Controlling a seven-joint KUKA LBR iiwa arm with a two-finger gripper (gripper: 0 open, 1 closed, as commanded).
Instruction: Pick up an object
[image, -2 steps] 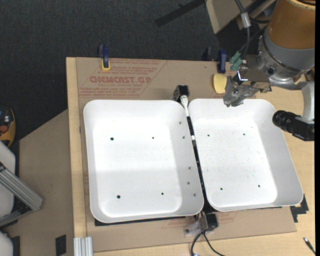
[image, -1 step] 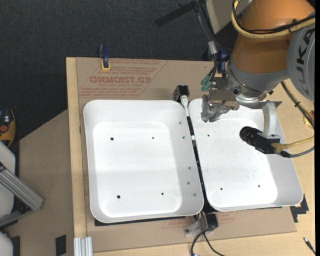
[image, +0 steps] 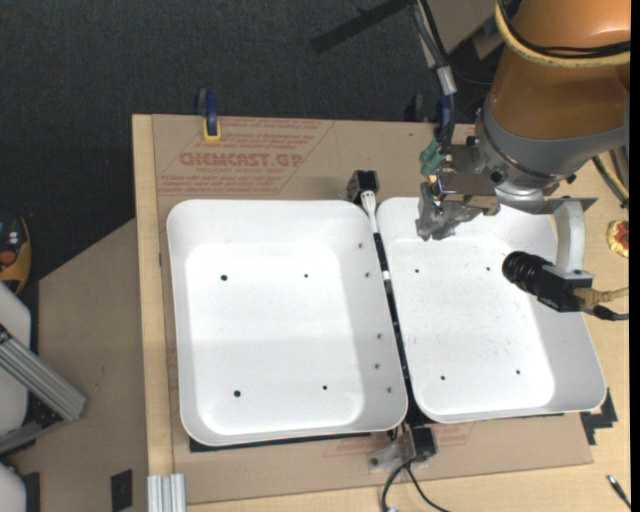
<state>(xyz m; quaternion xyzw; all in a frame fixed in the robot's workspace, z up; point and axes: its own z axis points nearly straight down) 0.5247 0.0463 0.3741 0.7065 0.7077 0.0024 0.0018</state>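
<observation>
In the camera view, a brown desk carries two shallow white bins side by side. The left bin lies in the middle left of the frame and the right bin in the middle right. Their inner rims touch along a thin black strip. The floor of each bin has a few small dark dots.

The arm enters from the upper right corner, orange on top and grey lower down. Its claw hangs over the upper left part of the right bin, near the far rim and close to the strip. I cannot tell if the claw is apart or together, because it is small and partly in the shadow of the wrist. I also cannot tell if it holds something, or which thing is the one to pick up.

At the upper edge of the desk there is red print on the board, and above it a blue and yellow clamp. A small black and white part sits just above the place where the two bins meet. Another small clamp sits at the lower edge, below that same place.
</observation>
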